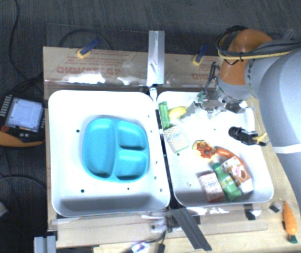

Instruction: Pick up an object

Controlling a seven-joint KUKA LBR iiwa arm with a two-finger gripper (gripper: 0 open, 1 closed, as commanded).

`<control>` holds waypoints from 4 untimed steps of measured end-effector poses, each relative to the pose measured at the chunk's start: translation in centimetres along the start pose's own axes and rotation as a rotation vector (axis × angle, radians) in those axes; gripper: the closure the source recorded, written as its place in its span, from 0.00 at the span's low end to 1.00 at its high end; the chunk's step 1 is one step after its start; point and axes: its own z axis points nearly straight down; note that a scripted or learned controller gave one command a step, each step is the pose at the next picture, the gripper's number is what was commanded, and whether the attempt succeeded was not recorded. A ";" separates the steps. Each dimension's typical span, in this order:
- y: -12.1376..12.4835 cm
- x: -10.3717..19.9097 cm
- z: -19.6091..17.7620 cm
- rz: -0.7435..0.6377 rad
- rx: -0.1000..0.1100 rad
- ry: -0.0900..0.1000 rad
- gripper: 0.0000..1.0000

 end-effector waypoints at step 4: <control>-13.7 1.3 -0.8 0.540 -0.013 0.013 1.00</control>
